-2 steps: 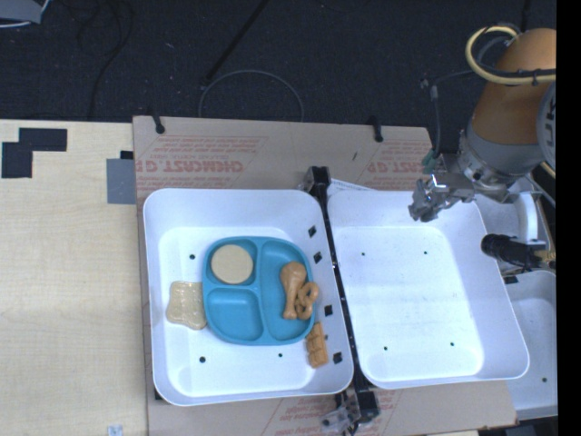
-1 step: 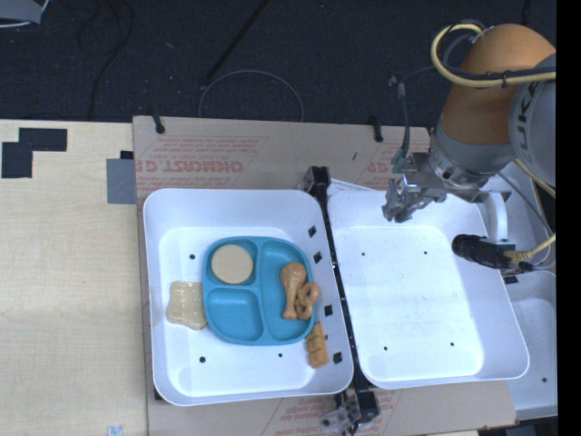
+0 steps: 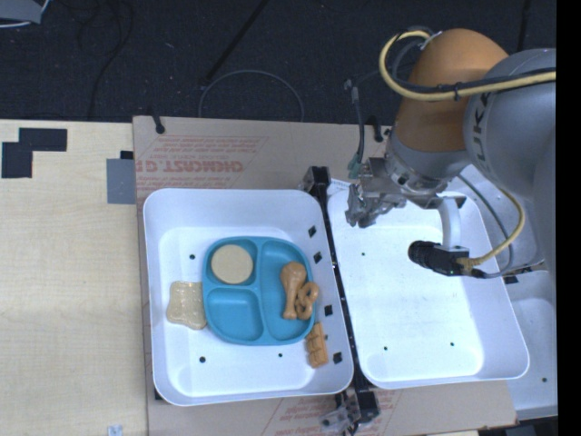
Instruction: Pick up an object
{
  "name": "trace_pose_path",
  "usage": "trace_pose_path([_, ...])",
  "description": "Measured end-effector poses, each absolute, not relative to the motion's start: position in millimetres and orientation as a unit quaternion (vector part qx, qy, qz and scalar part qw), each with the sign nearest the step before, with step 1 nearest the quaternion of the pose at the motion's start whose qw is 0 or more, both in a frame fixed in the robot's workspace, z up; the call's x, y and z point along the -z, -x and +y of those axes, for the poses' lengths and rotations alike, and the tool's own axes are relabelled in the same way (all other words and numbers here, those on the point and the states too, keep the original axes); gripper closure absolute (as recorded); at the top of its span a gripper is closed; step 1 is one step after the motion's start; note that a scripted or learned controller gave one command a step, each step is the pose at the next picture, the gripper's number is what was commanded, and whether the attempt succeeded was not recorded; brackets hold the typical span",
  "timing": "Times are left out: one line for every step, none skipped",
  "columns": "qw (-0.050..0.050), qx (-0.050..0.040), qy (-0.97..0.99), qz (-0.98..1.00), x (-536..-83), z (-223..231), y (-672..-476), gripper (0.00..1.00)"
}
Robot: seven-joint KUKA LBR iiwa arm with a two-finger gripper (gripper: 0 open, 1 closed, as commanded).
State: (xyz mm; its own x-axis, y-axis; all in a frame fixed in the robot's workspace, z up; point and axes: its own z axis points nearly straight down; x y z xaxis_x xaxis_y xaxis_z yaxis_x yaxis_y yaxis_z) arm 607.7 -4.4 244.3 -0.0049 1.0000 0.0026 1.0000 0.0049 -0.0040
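Judging by the gripper, poised over the right bin's upper-left corner with finger state impossible to tell, nothing has been picked: the pretzel lies in the blue tray, well left of it.

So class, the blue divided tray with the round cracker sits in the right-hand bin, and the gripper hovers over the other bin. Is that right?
Not quite. The camera view shows the blue divided tray, with the round cracker in it, in the left-hand bin. The gripper hovers over the other bin, the right-hand one.
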Motion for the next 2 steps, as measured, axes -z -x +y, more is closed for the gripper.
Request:
trace_pose_path([0.002,-0.0015,0.706,-0.708,-229,50,-609.0,1.0])
trace_pose_path([0.001,-0.0006,0.706,-0.708,-230,93,-616.3,1.0])
